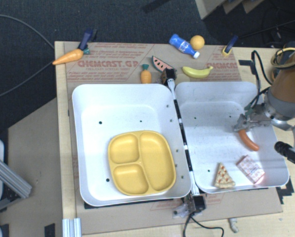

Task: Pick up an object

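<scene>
In the right bin [206, 107], an orange-red sausage [249, 141] lies slanted near the right side. My gripper [243, 124] is low over the sausage's upper left end, reaching in from the right under the grey arm [284, 95]. Whether it touches the sausage is unclear. A pizza slice [224, 177] lies near the bin's front edge. A pink and white packet [250, 169] lies just right of the pizza slice.
The left bin [88, 107] holds a yellow divided plate [141, 161]. Behind the bins on the bench lie a carrot [67, 57], a watermelon slice [160, 63], a banana [197, 71], a blue bottle [182, 45] and an orange [197, 42].
</scene>
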`<state>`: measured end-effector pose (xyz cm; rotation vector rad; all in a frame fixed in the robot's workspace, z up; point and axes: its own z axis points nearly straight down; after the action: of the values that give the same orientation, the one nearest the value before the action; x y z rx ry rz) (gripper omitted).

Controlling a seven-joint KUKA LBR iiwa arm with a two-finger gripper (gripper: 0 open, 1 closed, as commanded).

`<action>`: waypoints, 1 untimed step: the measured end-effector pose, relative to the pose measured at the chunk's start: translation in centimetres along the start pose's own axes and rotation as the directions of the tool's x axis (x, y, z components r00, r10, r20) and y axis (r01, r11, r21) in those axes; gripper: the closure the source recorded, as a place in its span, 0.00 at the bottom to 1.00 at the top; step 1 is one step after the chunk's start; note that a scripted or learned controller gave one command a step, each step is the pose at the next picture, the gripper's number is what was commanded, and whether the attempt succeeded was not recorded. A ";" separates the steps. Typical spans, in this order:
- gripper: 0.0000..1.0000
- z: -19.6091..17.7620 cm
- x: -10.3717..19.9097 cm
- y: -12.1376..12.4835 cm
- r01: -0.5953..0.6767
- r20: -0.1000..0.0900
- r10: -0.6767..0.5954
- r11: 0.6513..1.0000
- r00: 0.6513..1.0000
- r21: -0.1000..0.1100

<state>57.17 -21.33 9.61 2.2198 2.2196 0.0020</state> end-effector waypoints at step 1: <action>1.00 1.1 6.8 4.4 0.002 -0.002 -0.002 1.000 1.000 0.000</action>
<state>61.61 -14.49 8.47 2.2182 2.2231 0.0034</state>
